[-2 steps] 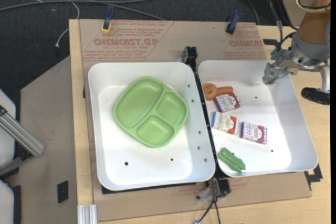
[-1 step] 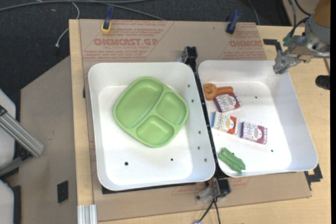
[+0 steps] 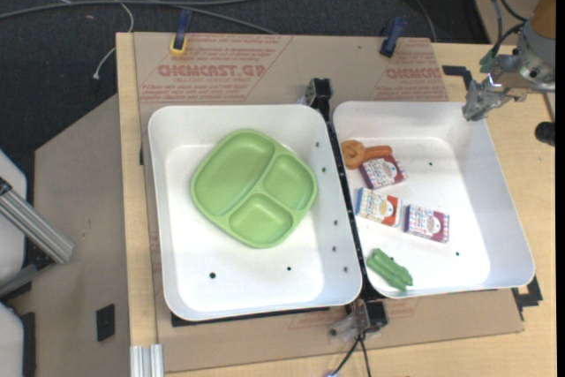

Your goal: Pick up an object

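The right bin [image 3: 494,190] holds several small things: an orange-brown ring-shaped toy [image 3: 355,153] at its upper left, a purple-and-white packet [image 3: 380,171] just below it, a second packet [image 3: 377,207], a third packet [image 3: 427,222] to its right, and a green leafy toy [image 3: 389,269] near the front edge. My gripper [image 3: 477,101] hangs at the bin's far right corner, above the rim and well away from all of these. Nothing shows between its fingers.
A green divided plate [image 3: 254,186] lies in the left bin [image 3: 177,260]. Blue clamps [image 3: 182,41] [image 3: 392,37] hold the cardboard at the back. A black clip [image 3: 319,91] sits between the bins at the far side. Cables run across the dark floor behind.
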Available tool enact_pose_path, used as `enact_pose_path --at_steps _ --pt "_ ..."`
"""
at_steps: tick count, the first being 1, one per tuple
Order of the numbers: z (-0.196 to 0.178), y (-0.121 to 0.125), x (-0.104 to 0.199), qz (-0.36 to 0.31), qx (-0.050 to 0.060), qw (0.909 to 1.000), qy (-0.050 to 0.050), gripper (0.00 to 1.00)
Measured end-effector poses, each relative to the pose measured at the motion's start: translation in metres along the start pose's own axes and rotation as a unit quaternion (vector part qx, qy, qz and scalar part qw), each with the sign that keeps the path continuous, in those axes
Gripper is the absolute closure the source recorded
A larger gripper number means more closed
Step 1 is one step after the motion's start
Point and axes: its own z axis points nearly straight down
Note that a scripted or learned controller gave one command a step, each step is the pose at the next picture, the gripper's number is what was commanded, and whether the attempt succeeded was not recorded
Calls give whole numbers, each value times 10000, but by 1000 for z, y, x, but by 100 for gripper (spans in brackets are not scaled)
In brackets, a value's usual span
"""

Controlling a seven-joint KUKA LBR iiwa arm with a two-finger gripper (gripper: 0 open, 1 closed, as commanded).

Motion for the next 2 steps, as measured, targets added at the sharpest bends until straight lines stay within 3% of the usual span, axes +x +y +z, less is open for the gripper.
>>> enact_pose_path --at_steps 2 --pt "-5 -26 104 -20 34 10000 19 100"
